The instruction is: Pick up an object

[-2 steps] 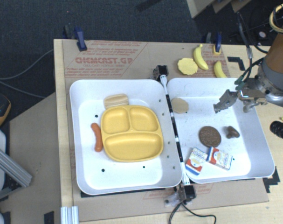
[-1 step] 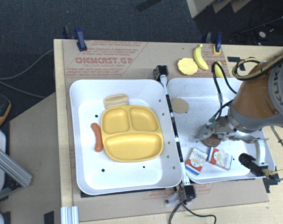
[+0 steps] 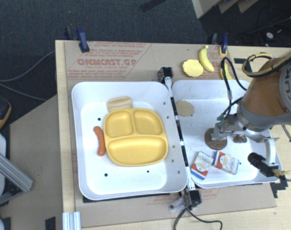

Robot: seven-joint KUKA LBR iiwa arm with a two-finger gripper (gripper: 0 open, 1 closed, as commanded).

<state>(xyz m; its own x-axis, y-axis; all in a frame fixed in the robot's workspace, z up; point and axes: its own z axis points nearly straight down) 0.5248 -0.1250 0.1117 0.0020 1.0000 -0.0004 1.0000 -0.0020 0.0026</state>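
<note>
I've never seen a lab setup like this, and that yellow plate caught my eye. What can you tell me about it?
The yellow plate looks like smooth plastic, a rounded rectangle split into three sections: two small ones at the back, one wide one in front. It lies flat in the left bin. A tan bun touches its back edge, and a sausage lies along its left side.

Place: a robotics lab
Signs: the counter (image 3: 111,61) was clamped board on dark carpet (image 3: 64,8); loose cables (image 3: 20,75) trailed about; toy food lay in white bins (image 3: 83,128).
</note>
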